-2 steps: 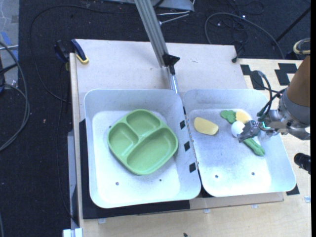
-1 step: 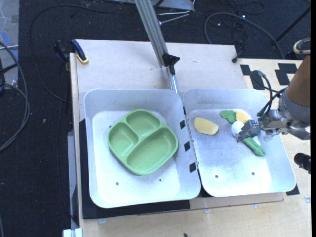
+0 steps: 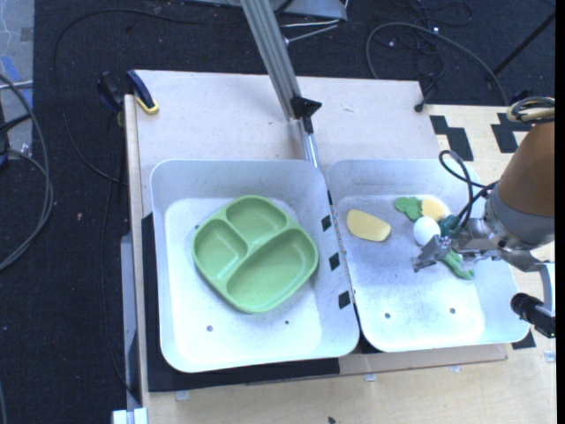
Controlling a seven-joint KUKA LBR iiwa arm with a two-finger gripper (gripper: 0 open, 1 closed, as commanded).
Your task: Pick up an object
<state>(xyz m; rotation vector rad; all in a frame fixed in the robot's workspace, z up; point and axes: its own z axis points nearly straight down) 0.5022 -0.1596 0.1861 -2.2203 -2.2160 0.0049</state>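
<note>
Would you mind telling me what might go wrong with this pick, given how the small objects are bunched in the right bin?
1. The gripper sits amid a tight cluster: white ball, green piece and yellow piece. It may nudge them apart rather than grasp one.
2. The round ball could roll away.
3. The yellow slab lies apart, likely beyond this attempt.

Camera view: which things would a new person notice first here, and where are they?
The green divided plate stands out first, lying alone in the left bin. Next is the small cluster in the right bin: a yellow piece, a white ball and green bits, with the gripper down beside them.
</note>
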